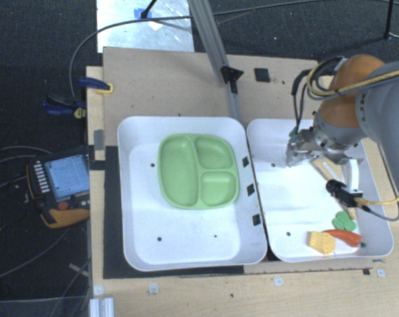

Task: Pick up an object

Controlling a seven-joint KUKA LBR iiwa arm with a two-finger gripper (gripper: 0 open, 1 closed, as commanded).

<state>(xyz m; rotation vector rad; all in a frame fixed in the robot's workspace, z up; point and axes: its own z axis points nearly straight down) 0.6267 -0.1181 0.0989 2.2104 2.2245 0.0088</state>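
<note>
My gripper (296,156) hangs low over the upper left part of the right bin (298,240), below the orange band (351,78) on the arm. Nothing is visible in it. Several small toys lie in that bin's lower right corner. They are a yellow block (322,242), an orange carrot (343,236) and a green piece (345,220). A pale stick-like item (327,172) lies just right of the gripper, partly under the arm. The toys sit well below and to the right of the gripper.
The left bin (186,243) holds a green divided plate (198,170). A black connector with a yellow cable (341,193) trails from the arm over the right bin. A grey pole (209,32) crosses the back of the bench.
</note>
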